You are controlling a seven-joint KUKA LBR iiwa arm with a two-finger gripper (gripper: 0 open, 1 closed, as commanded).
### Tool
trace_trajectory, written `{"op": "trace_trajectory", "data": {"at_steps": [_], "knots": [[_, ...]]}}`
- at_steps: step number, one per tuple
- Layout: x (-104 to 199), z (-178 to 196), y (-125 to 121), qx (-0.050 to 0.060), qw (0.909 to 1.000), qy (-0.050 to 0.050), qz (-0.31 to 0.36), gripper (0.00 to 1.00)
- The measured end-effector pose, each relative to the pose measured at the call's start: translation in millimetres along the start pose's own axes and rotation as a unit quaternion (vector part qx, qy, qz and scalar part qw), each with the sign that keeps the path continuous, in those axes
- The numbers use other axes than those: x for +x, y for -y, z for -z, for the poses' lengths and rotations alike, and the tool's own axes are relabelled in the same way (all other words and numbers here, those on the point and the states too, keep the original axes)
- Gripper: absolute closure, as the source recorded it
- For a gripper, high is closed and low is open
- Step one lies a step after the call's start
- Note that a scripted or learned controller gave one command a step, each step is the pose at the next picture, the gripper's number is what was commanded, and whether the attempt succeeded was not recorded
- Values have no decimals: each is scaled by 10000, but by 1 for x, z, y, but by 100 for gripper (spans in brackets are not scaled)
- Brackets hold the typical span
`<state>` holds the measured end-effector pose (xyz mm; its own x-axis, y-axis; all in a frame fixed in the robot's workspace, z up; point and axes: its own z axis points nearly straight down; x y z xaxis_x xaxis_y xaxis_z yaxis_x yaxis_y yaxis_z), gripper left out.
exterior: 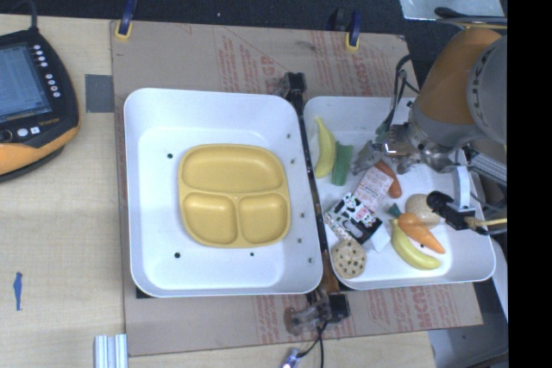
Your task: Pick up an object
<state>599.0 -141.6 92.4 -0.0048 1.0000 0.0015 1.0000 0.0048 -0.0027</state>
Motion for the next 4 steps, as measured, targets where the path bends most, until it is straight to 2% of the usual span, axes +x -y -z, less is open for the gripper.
{"op": "trace_trajectory", "data": {"at_steps": [1, 2, 3, 4], "knots": [[-1, 0, -57, -2, 10000, 2, -8, 0], [-13, -1, -19, 9, 10000, 8, -4, 0], [44, 9, -36, 6, 10000, 12, 4, 0], [-3, 0, -57, -1, 10000, 7, -14, 0]]}}
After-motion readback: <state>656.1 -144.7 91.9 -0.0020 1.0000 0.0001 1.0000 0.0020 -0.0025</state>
